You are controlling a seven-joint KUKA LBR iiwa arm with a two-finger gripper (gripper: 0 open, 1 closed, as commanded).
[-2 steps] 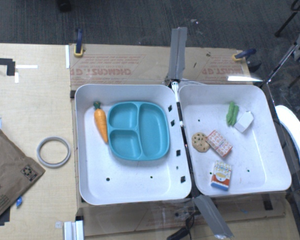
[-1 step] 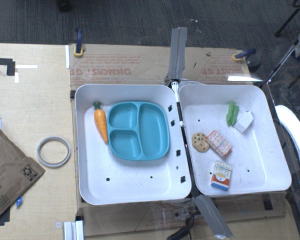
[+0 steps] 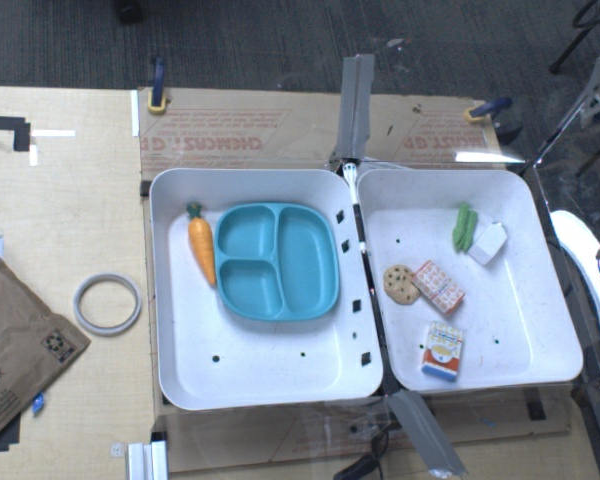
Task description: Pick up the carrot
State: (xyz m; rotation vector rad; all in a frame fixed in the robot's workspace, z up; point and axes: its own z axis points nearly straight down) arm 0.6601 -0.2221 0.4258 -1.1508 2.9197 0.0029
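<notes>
Orange plastic carrot (image 3: 202,249) with green top, left-centre of frame, long axis near vertical, just left of the teal divided plate (image 3: 279,261); gripper state cannot be told.

I see the carrot (image 3: 202,247) lying lengthwise in the left bin (image 3: 180,353), near its left wall, green top toward the far edge, just beside the blue divided plate (image 3: 279,261). In the right bin (image 3: 525,353) I make out a cookie (image 3: 401,285), two small cartons (image 3: 439,287) (image 3: 442,351), a green pod (image 3: 464,227) and a white block (image 3: 487,242). A tape ring (image 3: 107,302) sits on the bench
</notes>
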